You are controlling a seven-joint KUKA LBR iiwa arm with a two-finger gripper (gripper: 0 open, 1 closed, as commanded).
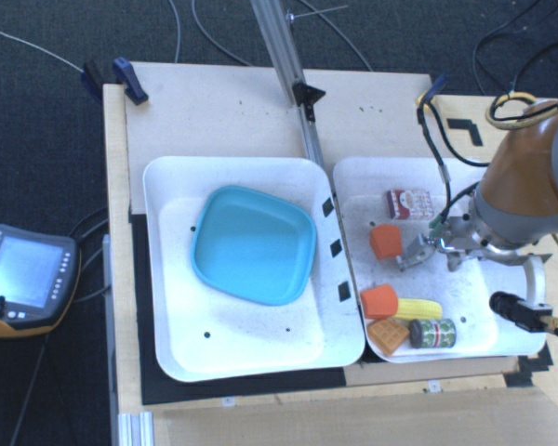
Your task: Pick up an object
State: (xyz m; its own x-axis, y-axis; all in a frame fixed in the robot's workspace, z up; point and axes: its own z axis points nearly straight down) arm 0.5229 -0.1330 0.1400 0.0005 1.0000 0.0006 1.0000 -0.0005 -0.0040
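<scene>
The right bin (465, 179) holds several small objects. An orange block (385, 242) lies left of centre, with a red and white carton (408, 203) behind it. Along the front lie an orange-red piece (379, 300), a yellow corn-like piece (418, 308), a tan waffle-like piece (388, 336) and a small dark can (434, 333) on its side. My gripper (418, 251) hangs low over the middle of this bin, just right of the orange block. I see nothing held in it.
A large blue plate (254, 243) fills the middle of the left bin (167, 277). A metal pole (284, 49) slants down to the wall between the bins. Black clips (335, 246) sit on that wall. A handheld pendant (23, 277) lies left of the bench.
</scene>
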